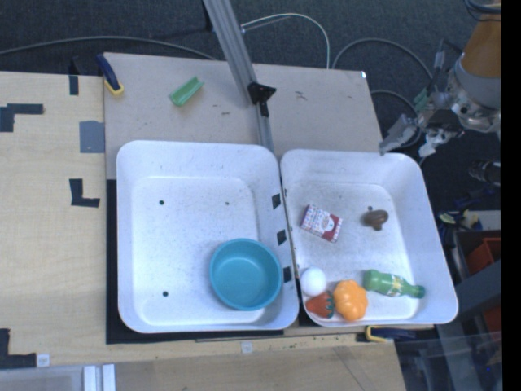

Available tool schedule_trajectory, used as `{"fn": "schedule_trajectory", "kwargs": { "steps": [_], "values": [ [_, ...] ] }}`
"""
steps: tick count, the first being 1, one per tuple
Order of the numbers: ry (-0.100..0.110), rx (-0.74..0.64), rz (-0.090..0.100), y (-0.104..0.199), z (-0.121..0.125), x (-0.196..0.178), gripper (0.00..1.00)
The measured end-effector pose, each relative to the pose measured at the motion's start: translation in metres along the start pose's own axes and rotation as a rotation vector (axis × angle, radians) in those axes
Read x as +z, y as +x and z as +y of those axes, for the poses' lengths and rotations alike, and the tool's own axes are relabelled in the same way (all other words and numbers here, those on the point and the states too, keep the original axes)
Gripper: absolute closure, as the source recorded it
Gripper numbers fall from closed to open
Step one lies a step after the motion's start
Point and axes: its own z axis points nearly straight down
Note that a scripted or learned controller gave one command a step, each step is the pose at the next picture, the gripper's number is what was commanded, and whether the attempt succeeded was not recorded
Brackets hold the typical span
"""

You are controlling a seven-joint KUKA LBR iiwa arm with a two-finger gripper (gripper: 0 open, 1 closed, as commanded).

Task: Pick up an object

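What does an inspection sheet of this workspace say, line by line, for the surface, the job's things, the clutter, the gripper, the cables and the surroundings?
Surface: bench bearing left bin and right bin, side by side.
Job's things: blue bowl in left bin; in right bin, red carton, brown piece, green bottle, white ball, orange fruit, red item.
Clutter: green block and blue-yellow clamp behind the bins; dark tape marks.
Gripper: gripper over the right bin's far right corner, nothing between its fingers that can be seen.
Cables: cables on the floor.
Surroundings: dark carpet; slanted metal pole.
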Motion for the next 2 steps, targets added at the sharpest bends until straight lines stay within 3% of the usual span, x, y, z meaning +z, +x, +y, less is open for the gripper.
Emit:
{"fn": "schedule_trajectory", "kwargs": {
  "steps": [1,2],
  "values": [
    [0.000,0.000,0.000,0.000,0.000,0.000,0.00],
    [0.006,0.000,0.002,0.003,0.000,0.065,0.00]
  ]
}}
